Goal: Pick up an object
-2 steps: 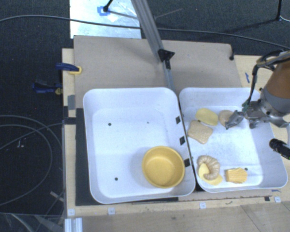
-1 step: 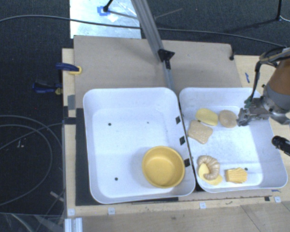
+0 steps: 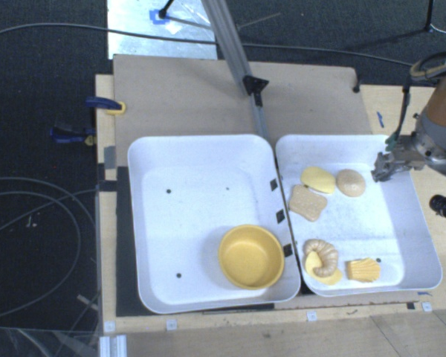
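The tool (image 3: 384,168) sits at the three o'clock rim of the right bin (image 3: 424,255), and whether it is open or closed cannot be told. Inside that bin lie a round tan piece (image 3: 350,183), a yellow piece (image 3: 317,179), a tan slab (image 3: 308,203), a curled pastry (image 3: 322,257) and a ridged yellow piece (image 3: 363,270). The left bin (image 3: 156,199) holds a yellow bowl (image 3: 250,256) at five o'clock.
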Robot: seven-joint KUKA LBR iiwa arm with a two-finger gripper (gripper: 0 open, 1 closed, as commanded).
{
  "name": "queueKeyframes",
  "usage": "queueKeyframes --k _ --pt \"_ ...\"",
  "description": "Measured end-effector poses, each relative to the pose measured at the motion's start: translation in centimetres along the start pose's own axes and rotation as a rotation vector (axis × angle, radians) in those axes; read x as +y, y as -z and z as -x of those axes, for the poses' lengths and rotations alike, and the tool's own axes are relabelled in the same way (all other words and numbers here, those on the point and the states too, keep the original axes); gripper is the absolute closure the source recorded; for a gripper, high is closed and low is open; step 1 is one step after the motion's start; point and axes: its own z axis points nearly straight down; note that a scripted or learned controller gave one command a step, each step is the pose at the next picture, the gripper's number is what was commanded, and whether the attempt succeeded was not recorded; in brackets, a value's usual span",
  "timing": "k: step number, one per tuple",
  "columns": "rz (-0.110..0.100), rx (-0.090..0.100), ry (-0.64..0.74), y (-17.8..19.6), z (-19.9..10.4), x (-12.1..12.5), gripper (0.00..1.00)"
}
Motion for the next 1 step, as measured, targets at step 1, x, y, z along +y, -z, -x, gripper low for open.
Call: queueKeyframes --k 1 --pt "0.000 -0.001 0.000 4.57 0.56 0.41 1.00"
